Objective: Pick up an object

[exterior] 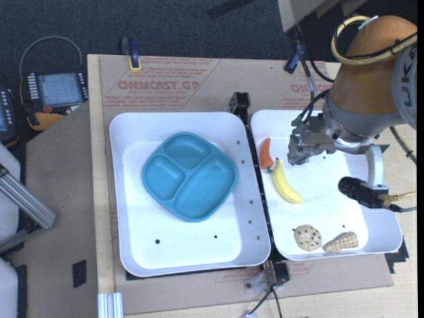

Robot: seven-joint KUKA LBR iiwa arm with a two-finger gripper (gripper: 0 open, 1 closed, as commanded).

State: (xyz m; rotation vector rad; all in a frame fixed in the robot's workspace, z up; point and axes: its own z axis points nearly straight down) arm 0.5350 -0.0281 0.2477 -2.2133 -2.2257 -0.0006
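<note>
The camera looks down at a slant on a counter (192, 78) covered with brown printed board, bearing two shallow white bins side by side. The left bin (132, 244) holds a blue divided plate (190, 175), which lies a little above and left of the bin's middle, well apart from every wall; bare white floor runs all round it, widest along the near edge.

The right bin (381, 211) holds four small things. An orange carrot (265, 154) lies close to the bin's left wall, pointing up and down the view. A yellow banana (285, 183) lies just beside it to the lower right, its upper tip near the carrot's lower end. A round speckled cookie (307, 237) sits near the bin's front edge, and a pale ridged cone-shaped piece (342, 242) lies just to its right, also near that edge. Between the banana and these two the bin floor is open.

The grey arm with its orange band (371, 65) reaches in from the right over the right bin's far half. The hand (299, 152) hangs just right of the carrot and just above the banana's upper tip. It is a dark tangle of metal from this angle, and whether it is released or clenched cannot be told; nothing shows between its parts. A black fitting (361, 192) juts from the arm over the bin's right side.
</note>
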